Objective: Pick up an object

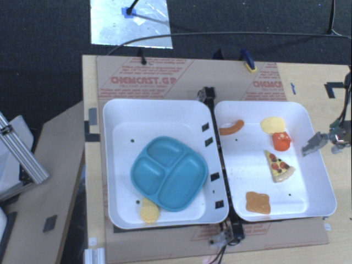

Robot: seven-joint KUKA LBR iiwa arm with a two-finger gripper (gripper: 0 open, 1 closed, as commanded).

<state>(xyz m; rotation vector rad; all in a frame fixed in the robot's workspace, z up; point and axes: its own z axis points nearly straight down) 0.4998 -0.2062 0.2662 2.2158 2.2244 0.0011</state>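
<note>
Notes on your robot's body, at the right edge of the camera view.

- Gripper: small, dull grey and metallic-looking. The outline is angular, with a lighter upper face and darker shading along the lower side.
- Wrist block, just behind the gripper: bulkier, pale grey broken by dark patches, with a whitish highlight on top. It is too blurred for you to read any screws or markings.
- Cable: thin, dark, almost black, slender and gently curved, joining the wrist block from above.
- Overall: you see greys and black on these parts. Surfaces look matte rather than glossy, and the edges are soft at this resolution.
</note>
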